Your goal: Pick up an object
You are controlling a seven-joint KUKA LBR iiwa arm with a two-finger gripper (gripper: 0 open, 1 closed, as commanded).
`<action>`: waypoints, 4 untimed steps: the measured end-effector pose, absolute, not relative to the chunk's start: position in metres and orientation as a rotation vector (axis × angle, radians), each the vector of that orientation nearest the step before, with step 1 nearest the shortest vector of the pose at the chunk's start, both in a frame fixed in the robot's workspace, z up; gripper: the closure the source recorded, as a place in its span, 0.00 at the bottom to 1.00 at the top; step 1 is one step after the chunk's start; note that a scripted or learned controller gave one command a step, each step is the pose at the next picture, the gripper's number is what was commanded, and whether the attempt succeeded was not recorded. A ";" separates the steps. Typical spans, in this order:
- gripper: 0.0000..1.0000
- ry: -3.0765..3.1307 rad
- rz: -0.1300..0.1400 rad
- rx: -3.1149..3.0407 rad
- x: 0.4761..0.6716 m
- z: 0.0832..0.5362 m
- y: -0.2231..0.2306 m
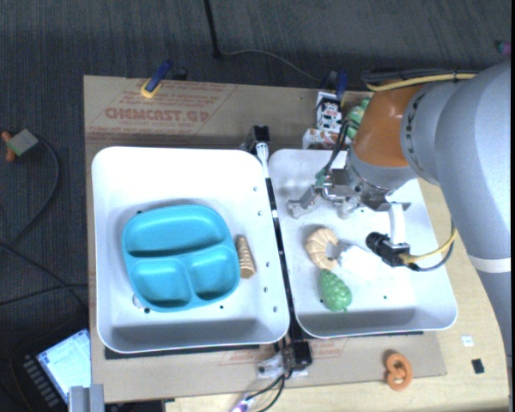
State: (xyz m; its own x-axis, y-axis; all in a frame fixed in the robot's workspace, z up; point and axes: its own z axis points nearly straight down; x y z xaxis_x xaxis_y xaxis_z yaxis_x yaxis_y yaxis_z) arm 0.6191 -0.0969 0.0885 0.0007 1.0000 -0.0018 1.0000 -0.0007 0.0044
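In the left white bin (112,187) I see a blue divided plastic tray (178,257) with a small tan roll (245,256) beside it. In the right white bin (429,316), a beige croissant-like toy (323,245) and green leafy toy (335,292) lie unlifted near the front edge. The gripper (336,194) hangs above the bin's back half; I cannot tell its state. Nothing looks picked yet.

Two white bins side by side on a brown board: the left bin (112,178) holds a blue divided plate (178,257) with a tan ridged roll (245,256) just beside its right edge. In the right bin (429,303), a croissant-shaped toy (322,245) lies just above a green leafy toy (335,291). Grey arm with orange band (384,131) reaches over the right bin's upper part, gripper (336,197) low near the croissant; an orange ring (398,369) sits on the board below.
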 end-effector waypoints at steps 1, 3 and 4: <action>0.00 2.215 0.006 2.216 0.577 0.088 -0.096; 1.00 2.218 -0.002 2.223 0.524 0.170 -0.153; 0.00 2.220 -0.001 2.223 0.524 0.170 -0.152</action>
State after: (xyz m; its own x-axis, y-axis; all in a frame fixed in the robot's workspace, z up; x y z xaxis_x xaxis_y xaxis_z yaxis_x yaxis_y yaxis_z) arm 0.5236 -0.1524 0.1697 0.0009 1.0000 -0.0006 1.0000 -0.0009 -0.0007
